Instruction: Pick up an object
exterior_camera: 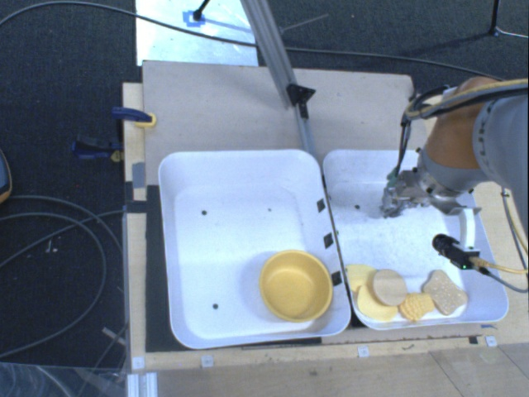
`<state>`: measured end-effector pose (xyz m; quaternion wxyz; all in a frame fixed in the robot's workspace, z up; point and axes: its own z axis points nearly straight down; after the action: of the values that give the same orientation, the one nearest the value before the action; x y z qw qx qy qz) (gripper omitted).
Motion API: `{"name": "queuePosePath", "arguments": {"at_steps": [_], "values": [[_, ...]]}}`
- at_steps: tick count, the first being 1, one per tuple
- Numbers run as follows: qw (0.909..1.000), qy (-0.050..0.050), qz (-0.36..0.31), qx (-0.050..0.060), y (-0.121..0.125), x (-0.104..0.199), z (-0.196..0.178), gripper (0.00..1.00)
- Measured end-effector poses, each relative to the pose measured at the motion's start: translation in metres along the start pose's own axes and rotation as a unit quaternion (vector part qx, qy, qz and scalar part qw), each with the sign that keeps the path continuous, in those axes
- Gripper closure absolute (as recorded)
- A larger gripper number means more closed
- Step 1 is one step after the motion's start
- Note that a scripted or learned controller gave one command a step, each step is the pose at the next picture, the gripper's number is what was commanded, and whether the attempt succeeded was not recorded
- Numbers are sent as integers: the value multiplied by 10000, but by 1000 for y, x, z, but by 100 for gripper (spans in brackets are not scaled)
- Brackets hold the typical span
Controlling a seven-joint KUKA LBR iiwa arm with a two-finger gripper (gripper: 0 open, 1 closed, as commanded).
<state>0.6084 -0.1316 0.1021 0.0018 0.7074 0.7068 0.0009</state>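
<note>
from my console the claw (395,205) sat low in the far part of the right bin, well apart from every object, and i could not tell its state from that slanted view; nothing showed in it.

reading left to right, the left bin (207,180) carried a yellow bowl (296,284) near its front right corner, upright with its mouth facing up. the right bin (364,172) held a tight cluster along its front edge: a pale yellow disc (369,301), a tan round slice (389,286) lying partly on top of it, a ridged orange-yellow piece (416,307) touching the slice, and a beige lumpy piece (445,294) at the right end. both bins rested on the tabletop (355,106).

i judged the beige lumpy piece the easiest target, since it lay at the edge of the group with bare floor behind it. these looked like toy food items, so probably light and stiff, maybe a little slick. being flat and low, they would need pinching across their narrow width, close to the bin floor. the bowl seemed light too, but only its thin rim offered a hold, with one side inside the wall and one outside. the overlapping disc and slice looked likely to slide on each other.
</note>
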Motion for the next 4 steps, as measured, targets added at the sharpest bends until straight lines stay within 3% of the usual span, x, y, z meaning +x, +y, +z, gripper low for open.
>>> {"name": "queuePosePath", "arguments": {"at_steps": [2,4], "values": [[10000,-2,-30,-22,10,5,-113,100],[10000,18,-58,-2,46,103,-112,100]]}}
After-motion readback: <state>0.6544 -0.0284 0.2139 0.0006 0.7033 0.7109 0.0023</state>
